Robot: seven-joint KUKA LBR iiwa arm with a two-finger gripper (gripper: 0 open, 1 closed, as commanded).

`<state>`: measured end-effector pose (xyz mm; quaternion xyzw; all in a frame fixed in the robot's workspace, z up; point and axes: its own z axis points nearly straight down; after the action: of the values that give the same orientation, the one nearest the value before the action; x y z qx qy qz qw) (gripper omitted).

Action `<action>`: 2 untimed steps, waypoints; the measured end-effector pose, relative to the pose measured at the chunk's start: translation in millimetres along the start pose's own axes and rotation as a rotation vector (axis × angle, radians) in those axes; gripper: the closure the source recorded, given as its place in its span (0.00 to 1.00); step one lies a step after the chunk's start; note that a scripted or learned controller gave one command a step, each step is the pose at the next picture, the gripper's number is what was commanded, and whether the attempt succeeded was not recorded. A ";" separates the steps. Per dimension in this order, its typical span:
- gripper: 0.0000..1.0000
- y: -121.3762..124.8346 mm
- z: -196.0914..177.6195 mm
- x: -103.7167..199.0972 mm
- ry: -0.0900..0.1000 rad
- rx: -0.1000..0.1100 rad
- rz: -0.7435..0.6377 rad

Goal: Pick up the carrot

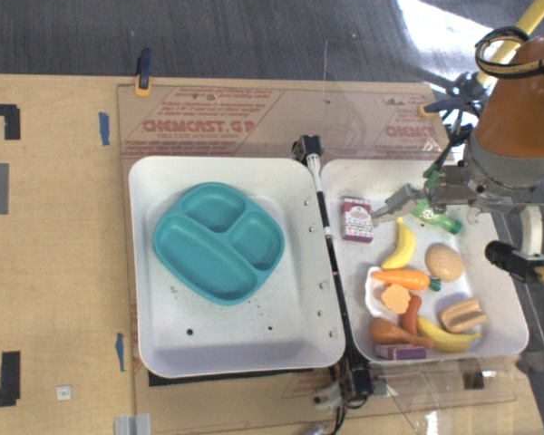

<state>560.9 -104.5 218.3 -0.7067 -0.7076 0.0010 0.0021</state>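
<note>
Purple packet (401, 352) frontmost, carrot (405, 279) behind, end effector (415, 205) above right bin (517, 333)

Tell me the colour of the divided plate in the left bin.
Teal, plain; the divided plate shows clearly in the camera view.

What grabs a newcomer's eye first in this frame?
Likely the teal divided plate, alone in the left bin. Next, the cluster of toy food in the right bin: the carrot lies near its middle, just below a yellow banana. The grey arm with its orange band looms over that bin's far right corner.
</note>
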 end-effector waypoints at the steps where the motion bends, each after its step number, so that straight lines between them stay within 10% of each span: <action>1: 0.00 -80.0 95.2 -7.5 0.001 0.007 -0.056; 2: 0.00 -69.0 136.1 10.4 0.003 0.004 0.079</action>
<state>491.3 -94.0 82.6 -0.7341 -0.6790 0.0016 0.0045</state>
